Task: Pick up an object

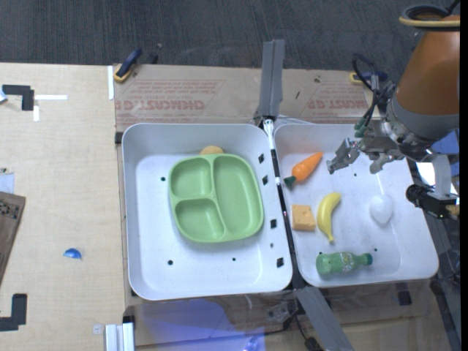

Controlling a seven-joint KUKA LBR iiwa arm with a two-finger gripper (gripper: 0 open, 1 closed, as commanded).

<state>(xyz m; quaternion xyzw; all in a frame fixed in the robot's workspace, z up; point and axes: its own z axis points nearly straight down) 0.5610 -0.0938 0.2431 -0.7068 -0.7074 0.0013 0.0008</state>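
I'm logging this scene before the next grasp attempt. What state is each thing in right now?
Green three-compartment plastic plate: flat in the left white bin.
Orange toy carrot: lying in the right white bin.
Yellow toy banana: lying on its side.
Tan square block: beside the banana.
Green plastic bottle: lying on its side.
White rounded object: resting alone.
Tool: open, above the right bin, holding nothing.

Banana (328, 213) right of cheese (303, 217) (touching)
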